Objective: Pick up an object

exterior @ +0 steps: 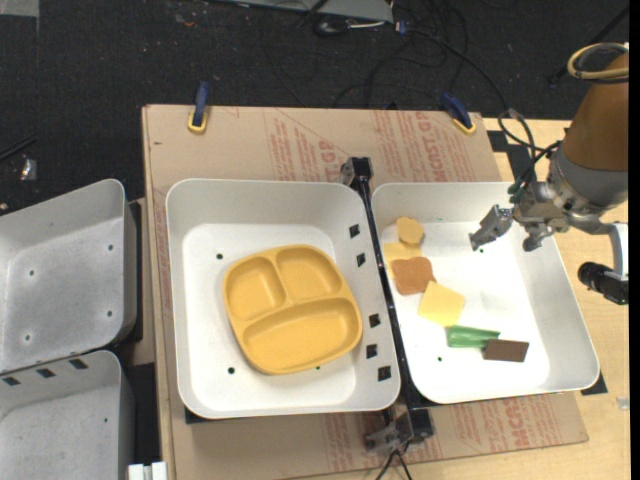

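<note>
The two white bins (270, 213) are looking like smooth, slightly glossy plastic, and the yellow divided plate (292, 308) in the left bin is showing a matt plastic finish. Under the bins, printed brown cardboard (290, 143) is looking rough.

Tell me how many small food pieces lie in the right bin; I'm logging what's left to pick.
5, none visibly hidden: a round yellow piece near the divider, an orange-brown piece below it, a yellow square, then a green piece touching a brown bar.
</note>
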`<control>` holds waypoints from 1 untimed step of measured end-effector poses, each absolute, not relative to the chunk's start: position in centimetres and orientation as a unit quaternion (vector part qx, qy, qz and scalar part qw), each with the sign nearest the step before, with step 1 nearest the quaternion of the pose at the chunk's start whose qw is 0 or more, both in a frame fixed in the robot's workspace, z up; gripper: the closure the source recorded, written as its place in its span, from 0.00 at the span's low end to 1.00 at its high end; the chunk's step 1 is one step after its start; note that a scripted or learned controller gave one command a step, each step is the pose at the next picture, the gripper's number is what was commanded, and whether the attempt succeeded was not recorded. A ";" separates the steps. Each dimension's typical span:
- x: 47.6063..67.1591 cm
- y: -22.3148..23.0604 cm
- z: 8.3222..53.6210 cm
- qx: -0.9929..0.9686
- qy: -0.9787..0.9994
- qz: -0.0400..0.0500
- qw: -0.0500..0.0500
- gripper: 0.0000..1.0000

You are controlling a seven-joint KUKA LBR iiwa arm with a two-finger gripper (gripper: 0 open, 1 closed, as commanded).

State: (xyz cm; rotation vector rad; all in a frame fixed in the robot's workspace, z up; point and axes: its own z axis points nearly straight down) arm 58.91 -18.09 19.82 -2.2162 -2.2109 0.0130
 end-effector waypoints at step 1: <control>59.2 -18.0 20.7 -0.707 -0.707 0.000 0.000 0.00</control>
